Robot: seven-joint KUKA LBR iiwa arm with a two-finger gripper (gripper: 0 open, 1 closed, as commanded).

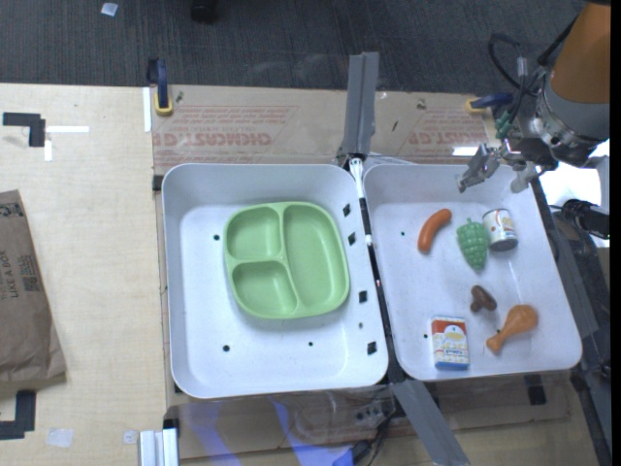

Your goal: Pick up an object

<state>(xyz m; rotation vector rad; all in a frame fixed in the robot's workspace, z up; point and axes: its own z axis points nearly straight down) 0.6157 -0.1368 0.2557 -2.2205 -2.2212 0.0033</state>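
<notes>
Orange sausage (434, 230) (slanted), upper end right.

A brown paper bag (24, 289) lay flat on the wooden bench (87, 163), well apart from a yellow-handled clamp (161, 97) at the cardboard's edge.

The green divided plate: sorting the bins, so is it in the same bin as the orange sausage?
No. The green divided plate lies in the left white bin, while the orange sausage lies in the right white bin.
</notes>
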